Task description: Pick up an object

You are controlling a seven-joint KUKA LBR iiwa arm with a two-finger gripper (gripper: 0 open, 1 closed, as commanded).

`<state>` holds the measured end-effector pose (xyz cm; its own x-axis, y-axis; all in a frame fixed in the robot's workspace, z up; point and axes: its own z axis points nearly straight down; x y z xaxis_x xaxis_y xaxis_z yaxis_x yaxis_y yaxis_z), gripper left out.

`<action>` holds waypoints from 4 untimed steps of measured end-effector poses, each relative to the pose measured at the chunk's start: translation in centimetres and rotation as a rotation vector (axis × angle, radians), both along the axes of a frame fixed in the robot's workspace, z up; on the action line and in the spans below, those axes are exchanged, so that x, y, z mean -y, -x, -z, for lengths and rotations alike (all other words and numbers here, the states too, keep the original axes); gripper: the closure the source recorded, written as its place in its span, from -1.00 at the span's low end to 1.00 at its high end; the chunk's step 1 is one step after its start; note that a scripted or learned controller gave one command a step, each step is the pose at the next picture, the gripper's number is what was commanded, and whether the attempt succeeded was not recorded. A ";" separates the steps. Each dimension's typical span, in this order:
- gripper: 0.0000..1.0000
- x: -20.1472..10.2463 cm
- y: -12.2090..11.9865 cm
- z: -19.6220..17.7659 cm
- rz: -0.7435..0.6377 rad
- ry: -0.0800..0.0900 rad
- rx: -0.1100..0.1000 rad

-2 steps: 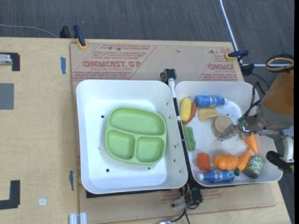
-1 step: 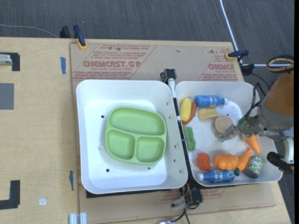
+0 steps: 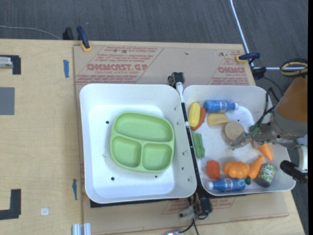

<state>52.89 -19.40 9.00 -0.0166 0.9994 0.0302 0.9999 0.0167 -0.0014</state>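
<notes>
Right bin's packed: corn (image 3: pixel 194 114), blue bottle (image 3: pixel 219 105) lying flat, tan disc (image 3: pixel 234 130), green pod (image 3: pixel 198 145), red pepper (image 3: pixel 213 169), orange pumpkin (image 3: pixel 236 169), carrot (image 3: pixel 265 152), second blue bottle (image 3: pixel 229 184) along the front wall.

The robot arm (image 3: pixel 293 106) is round and fat. Its top part is orange, like a big band, and below that it turns grey. A thin black cable (image 3: pixel 267 104) loops down its side. At the end of the arm sits the gripper (image 3: pixel 247 138), made of small grey metal parts with dark bits between them. It looks bony next to the fat arm. A black chunky piece (image 3: pixel 293 171) sticks out lower down, near a white part (image 3: pixel 297 155) of the arm.
</notes>
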 end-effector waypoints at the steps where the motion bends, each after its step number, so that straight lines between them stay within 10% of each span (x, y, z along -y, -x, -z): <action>1: -1.00 0.3 0.9 0.0 -0.001 -0.002 -0.001; 2: -1.00 0.4 4.4 0.0 0.013 0.031 0.018; 4: -1.00 0.7 -4.7 0.0 0.002 0.007 0.006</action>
